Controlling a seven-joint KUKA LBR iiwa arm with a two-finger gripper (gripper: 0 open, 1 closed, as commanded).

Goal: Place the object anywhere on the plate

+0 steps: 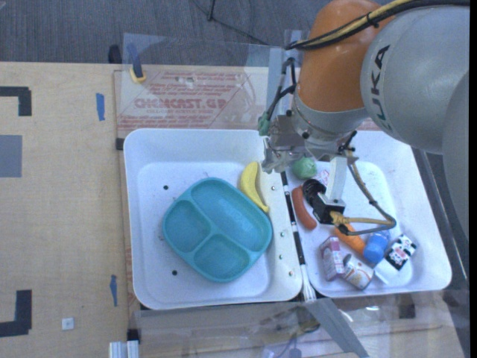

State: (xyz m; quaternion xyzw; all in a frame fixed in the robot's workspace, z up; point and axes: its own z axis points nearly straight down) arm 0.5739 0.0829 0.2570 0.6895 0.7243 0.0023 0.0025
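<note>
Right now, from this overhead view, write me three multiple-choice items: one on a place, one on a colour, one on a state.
1. Where does the banana lie?
A. In the left bin, beside the plate's upper right edge
B. On the plate
C. In the right bin

2. What colour is the plate?
A. Red
B. Teal blue
C. Black

3. What state are the plate's compartments in?
A. All three bare
B. One holds the banana
C. One holds the hot dog

Answers:
1 A: the banana rests on the left bin's white floor, off the plate.
2 B: the divided plate is teal blue.
3 A: nothing lies in any compartment; the hot dog sits in the right bin.
</note>
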